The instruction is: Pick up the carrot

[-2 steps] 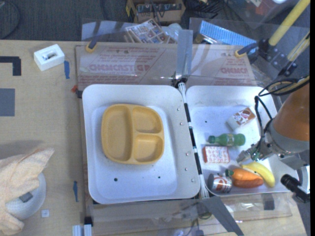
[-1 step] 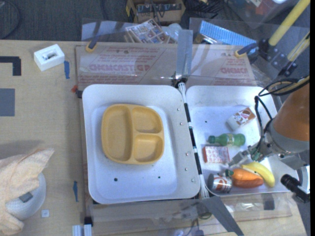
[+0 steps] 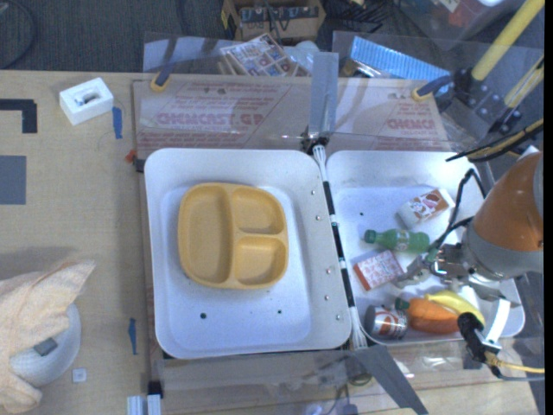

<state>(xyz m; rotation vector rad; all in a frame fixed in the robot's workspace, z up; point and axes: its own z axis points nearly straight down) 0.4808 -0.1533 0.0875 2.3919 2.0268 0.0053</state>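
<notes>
The orange carrot point(image 3: 430, 316) lies near the front edge of the right bin point(image 3: 363, 180), its green end pointing left toward a small can point(image 3: 386, 322). A yellow banana point(image 3: 453, 301) rests against the carrot's far side. My gripper point(image 3: 436, 264) hangs just above and behind the carrot and banana, reaching in from the right under the orange-banded wrist. Nothing shows between its tips.
In the right bin also lie a red packet point(image 3: 378, 269), a green bottle point(image 3: 397, 239) and a white and orange carton point(image 3: 425, 207). The left bin point(image 3: 164, 232) holds a yellow divided plate point(image 3: 232, 234). A cloth point(image 3: 39, 305) lies on the bench at the left.
</notes>
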